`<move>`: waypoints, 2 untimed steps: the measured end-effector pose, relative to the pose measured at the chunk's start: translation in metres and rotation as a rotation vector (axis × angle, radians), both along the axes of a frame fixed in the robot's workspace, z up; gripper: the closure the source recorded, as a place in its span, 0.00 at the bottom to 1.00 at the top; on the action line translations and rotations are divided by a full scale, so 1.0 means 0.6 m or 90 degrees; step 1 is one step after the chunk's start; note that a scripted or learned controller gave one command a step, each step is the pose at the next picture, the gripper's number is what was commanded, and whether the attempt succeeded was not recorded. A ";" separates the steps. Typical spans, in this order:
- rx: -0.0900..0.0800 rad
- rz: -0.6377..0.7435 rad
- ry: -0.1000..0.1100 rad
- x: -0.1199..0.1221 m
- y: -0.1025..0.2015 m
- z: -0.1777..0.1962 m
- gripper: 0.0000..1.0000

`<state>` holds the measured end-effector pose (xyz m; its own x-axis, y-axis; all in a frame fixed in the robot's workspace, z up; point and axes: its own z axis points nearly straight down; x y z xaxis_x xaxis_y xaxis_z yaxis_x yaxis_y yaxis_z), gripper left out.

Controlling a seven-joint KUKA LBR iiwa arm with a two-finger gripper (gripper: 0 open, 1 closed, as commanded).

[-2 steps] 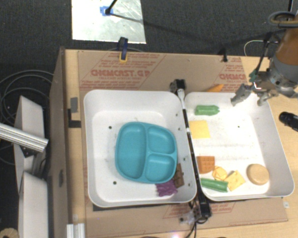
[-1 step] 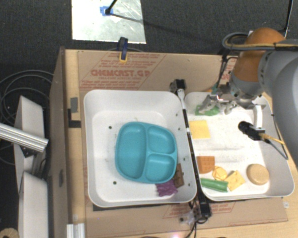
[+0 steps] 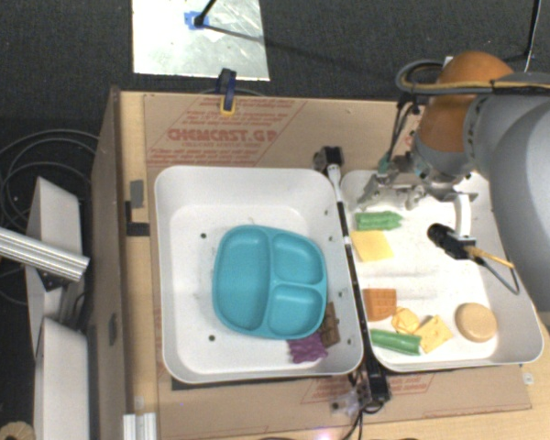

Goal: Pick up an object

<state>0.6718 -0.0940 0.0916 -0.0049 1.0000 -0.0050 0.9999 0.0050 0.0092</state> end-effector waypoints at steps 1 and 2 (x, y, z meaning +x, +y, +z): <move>0.003 -0.003 0.008 -0.099 -0.012 -0.012 0.00; 0.003 -0.001 0.003 -0.093 -0.010 0.007 1.00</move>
